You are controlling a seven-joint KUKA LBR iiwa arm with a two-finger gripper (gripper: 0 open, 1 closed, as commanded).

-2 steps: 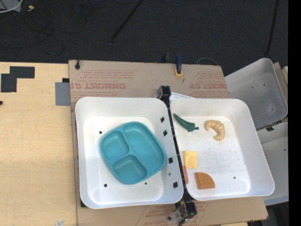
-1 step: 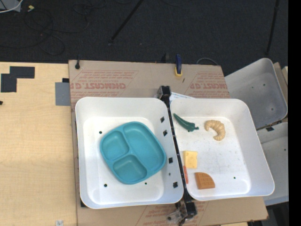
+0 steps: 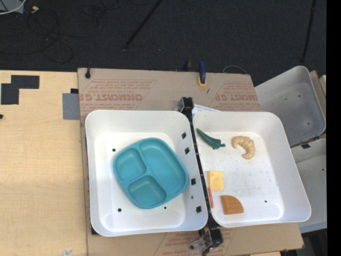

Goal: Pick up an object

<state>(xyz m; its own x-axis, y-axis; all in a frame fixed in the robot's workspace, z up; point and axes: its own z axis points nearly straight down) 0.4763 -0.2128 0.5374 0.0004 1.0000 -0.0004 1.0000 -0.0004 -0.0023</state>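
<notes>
In the left bin (image 3: 101, 143) lies a teal divided plate (image 3: 151, 172), tilted slightly. The right bin (image 3: 282, 164) holds several small food toys. A dark green pod (image 3: 209, 139) sits near the bin's upper left. Beside it, to the right, is a tan croissant (image 3: 245, 146). A yellow cheese square (image 3: 216, 180) rests against the left wall. Below it lie an orange wedge (image 3: 232, 205) and a thin red stick (image 3: 210, 199) along the divider.
Both bins sit on a cardboard sheet (image 3: 160, 92) over a wooden bench (image 3: 37, 164). A blue clamp (image 3: 202, 73) grips the cardboard's far edge. A grey metal panel (image 3: 298, 103) stands at the right, behind the right bin.
</notes>
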